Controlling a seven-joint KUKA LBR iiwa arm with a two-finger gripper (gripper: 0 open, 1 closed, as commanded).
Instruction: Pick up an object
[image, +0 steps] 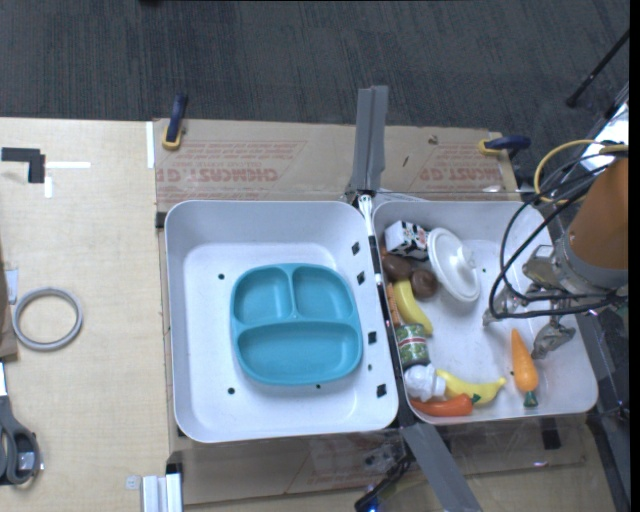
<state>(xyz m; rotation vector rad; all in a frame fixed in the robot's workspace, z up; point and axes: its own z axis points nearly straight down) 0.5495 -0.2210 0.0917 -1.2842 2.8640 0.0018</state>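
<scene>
Hovering over the right side of the right-hand shallow white bin (575, 395), the arm's metal two-finger hand (520, 325) sits at the right of the frame, below the orange band of the wrist. Its two grey fingers (497, 308) look spread apart, with nothing visible between them.

Just below the hand lies a small orange plastic carrot with a green tip (523, 368), pointing roughly up and down in the picture; its upper end is close under the hand, though actual contact cannot be made out. To the left of the hand, near the bin's upper middle, rests a white round lid-like dish (455, 265). Along the bin's left wall sit a brown rounded toy (415, 277), a yellow banana-shaped piece (408, 305) and a small green-labelled can (412, 345). At the bin's lower edge a second yellow banana (472, 385) lies just above a red-orange pepper-like toy (442, 405), both well left of the carrot.

In the left-hand white bin (190, 320), a teal plastic plate with three compartments (297, 324) lies near the centre. On the pale wooden tabletop (90, 240) at the far left of the frame rests a grey ring (44, 318).
</scene>
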